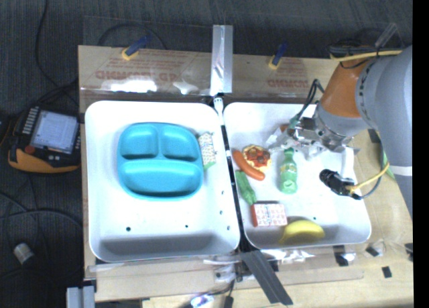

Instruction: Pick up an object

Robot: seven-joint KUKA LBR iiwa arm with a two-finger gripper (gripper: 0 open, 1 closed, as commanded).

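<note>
My gripper (297, 137) hangs low over the back of the right bin (348, 223), just above and behind a green bottle (288, 171) that lies on the bin floor. To the bottle's left rest a pizza-slice toy (256, 155) and an orange carrot-like piece (244, 166). A green cucumber-like piece (245, 188) lies along the bin's left wall. At the front sit a red and white box (269, 215) and a yellow banana (301, 231). I see nothing held in the gripper.
The left bin (107, 233) holds a blue divided plate (161, 159) and a small pale corn-like piece (206, 149) by its right wall. A black part with a yellow cable (333, 180) hangs right of the bottle. The arm's orange band (338, 92) stands over the bin's back right corner.
</note>
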